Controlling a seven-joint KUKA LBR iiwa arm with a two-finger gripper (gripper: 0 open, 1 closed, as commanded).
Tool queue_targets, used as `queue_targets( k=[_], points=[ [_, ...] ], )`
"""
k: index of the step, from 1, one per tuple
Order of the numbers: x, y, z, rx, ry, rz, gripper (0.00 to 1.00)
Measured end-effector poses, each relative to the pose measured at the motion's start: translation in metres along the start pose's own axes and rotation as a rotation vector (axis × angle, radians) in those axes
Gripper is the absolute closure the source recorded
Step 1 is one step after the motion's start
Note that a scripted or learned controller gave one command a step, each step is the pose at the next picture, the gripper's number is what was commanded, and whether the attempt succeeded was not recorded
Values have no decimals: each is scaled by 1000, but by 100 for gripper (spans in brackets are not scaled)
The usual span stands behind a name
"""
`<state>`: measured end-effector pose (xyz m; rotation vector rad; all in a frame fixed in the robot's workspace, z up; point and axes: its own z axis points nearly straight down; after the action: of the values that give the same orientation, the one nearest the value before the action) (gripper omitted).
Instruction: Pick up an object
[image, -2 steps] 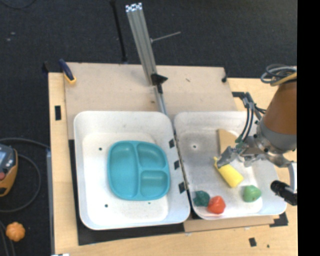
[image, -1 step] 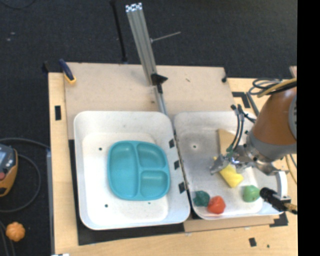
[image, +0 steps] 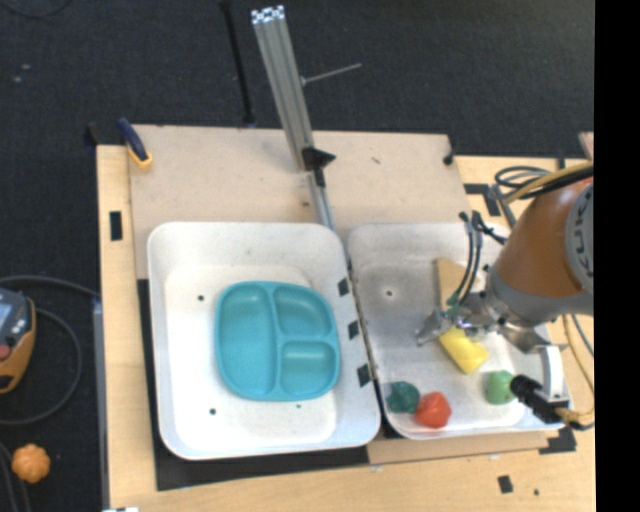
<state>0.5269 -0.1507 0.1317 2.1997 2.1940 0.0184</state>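
Camera view: arm (image: 545, 255), grey with an orange band, comes in from the right and hangs low over the right bin (image: 400, 255). The jaws sit over the middle of that bin, pointing toward its left side. Cannot tell if the jaws are spread or pressed together, and nothing is seen pinched between them.

Yellow block (image: 464, 352) lies on the bin floor just beside the jaws, on their lower-right side in the view. Whether it touches them is not clear. Tan wedge (image: 450, 278) is just above the jaws, partly hidden behind the wrist. Green ball (image: 497, 386) is near, down and right of the jaws, past the yellow block. Red round toy (image: 432, 410) is below the jaws at the bin's front edge. Dark green toy (image: 403, 396) sits just left of the red one, touching or almost touching it.

Further left of the jaws, the left bin (image: 165, 300) holds a teal divided plate (image: 277, 338) lying flat in its middle. Both bins rest on the worktop (image: 200, 170).

Well apart from the jaws, up and left, an aluminium post (image: 285, 90) slants up from the worktop's back. A blue and orange clamp (image: 135, 145) sits at the far-left back corner. Farthest, off the worktop at lower left, a small orange pumpkin-like toy (image: 30, 462) lies on the dark floor.
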Motion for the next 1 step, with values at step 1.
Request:
queue_targets(
  k=[1],
  points=[
    [-1,-1,-9,7,4,5,100]
  ],
)
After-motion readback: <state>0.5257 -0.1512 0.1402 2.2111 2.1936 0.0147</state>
